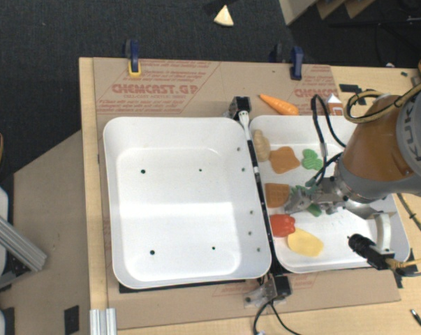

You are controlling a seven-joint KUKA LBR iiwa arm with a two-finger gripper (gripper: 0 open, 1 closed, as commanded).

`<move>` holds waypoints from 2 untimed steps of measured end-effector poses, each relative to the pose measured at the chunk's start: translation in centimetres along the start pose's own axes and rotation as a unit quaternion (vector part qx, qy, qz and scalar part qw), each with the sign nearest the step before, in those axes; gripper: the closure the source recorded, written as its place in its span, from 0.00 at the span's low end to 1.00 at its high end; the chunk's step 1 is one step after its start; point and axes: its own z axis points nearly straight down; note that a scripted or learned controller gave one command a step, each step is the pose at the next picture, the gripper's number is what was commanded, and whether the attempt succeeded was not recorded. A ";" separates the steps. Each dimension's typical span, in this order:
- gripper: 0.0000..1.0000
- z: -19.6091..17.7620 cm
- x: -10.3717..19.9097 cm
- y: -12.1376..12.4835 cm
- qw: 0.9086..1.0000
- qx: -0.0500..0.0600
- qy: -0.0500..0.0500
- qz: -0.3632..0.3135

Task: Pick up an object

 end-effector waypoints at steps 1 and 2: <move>0.00 1.8 -2.7 10.5 1.000 -0.011 -0.003 -0.002; 0.00 1.9 -5.3 10.1 1.000 -0.006 -0.003 0.001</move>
